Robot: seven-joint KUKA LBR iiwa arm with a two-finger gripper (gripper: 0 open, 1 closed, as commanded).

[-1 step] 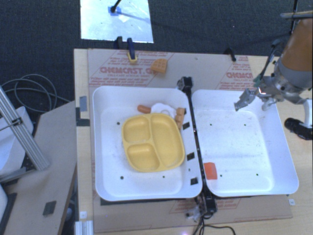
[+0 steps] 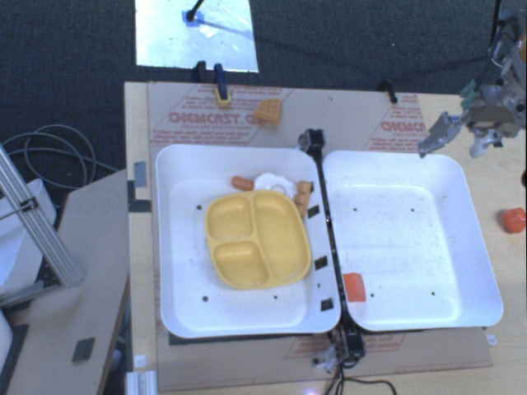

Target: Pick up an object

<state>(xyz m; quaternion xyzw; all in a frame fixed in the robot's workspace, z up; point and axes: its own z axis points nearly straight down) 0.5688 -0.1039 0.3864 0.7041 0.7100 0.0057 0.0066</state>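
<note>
My gripper (image 2: 459,142) hangs above the far right corner of the right bin (image 2: 473,196), its two fingers spread open with nothing between them. An orange-red block (image 2: 354,286) lies at the near left of the right bin, well away from the gripper. The left bin (image 2: 177,220) holds a yellow divided plate (image 2: 257,239). Behind the plate lie a small orange sausage (image 2: 242,183), a white piece (image 2: 275,184) and a tan piece (image 2: 303,196).
A waffle-like tan piece (image 2: 268,111) lies on the cardboard behind the left bin, near a yellow clamp (image 2: 221,89). A red object (image 2: 513,220) sits on the bench right of the right bin. A black divider (image 2: 323,220) runs between the bins.
</note>
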